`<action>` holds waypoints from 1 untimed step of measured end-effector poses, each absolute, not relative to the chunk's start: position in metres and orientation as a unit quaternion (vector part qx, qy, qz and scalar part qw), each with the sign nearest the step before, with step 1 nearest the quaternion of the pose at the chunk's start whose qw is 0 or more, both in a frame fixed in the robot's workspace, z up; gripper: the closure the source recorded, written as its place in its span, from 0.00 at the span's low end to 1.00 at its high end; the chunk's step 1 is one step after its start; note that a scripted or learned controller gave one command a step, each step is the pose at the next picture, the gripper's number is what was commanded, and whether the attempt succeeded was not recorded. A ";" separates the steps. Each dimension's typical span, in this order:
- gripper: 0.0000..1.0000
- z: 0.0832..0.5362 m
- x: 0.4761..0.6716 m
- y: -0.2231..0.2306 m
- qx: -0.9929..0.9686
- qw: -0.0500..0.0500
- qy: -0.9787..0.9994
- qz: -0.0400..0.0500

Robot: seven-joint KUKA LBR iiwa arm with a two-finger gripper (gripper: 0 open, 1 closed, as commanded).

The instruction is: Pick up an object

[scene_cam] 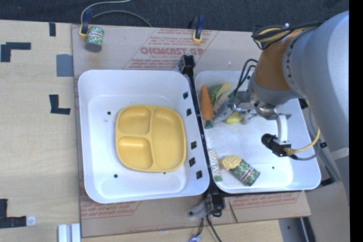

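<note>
**Caller:** Where's the target right now?

**Me:** Start with the carrot [206,103]. It lies against the left wall of the right bin [300,181], in the far half, long axis running near-to-far along the divider. Just right of it sits a clutter of green and yellow pieces [222,93], touching or nearly so.

**Caller:** And your tool?

**Me:** My gripper [241,109] is low over that clutter, just right of the carrot, with a small yellow piece [232,119] beside the tips. Honestly, I cannot tell how wide it stands or whether anything is in it; the wrist hides that.

**Caller:** So the move?

**Me:** My read: the carrot lies leftward of me, so I'd shift toward the divider and close across its narrow width.

**Caller:** Anything else about?

**Me:** A green packet [244,172] and a corn piece [229,162] near the front, well apart. The yellow tray [151,138] sits in the left bin [91,93].
</note>
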State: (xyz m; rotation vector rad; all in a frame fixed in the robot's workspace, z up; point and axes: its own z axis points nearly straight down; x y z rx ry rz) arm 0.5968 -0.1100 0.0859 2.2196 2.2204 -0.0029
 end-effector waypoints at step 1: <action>0.00 0.082 0.636 -0.106 0.709 -0.015 0.705 -0.016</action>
